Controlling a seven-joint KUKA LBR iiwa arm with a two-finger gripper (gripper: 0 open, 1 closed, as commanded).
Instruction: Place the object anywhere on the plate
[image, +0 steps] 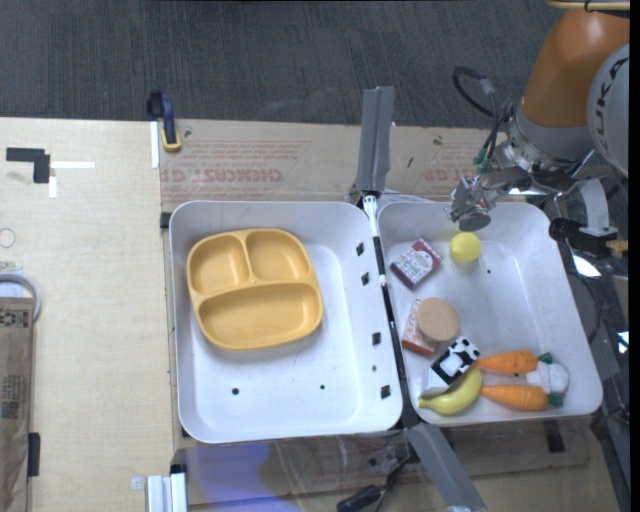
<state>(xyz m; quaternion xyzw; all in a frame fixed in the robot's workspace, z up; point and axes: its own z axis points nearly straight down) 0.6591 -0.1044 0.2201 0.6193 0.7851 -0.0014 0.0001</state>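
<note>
Left bin (190, 400): a yellow three-compartment plate (255, 288) lies toward its rear left corner; right bin (575, 330): a pink packet (415, 263) and a yellow ball (465, 247) near the rear edge, a round tan block (437, 321) at the left wall, a banana (452, 393) and two carrots (512, 363) along the front edge; the hand (472, 210) hovers over the rear edge, just above the ball, holding nothing visible; whether it is apart or together cannot be told.
</note>
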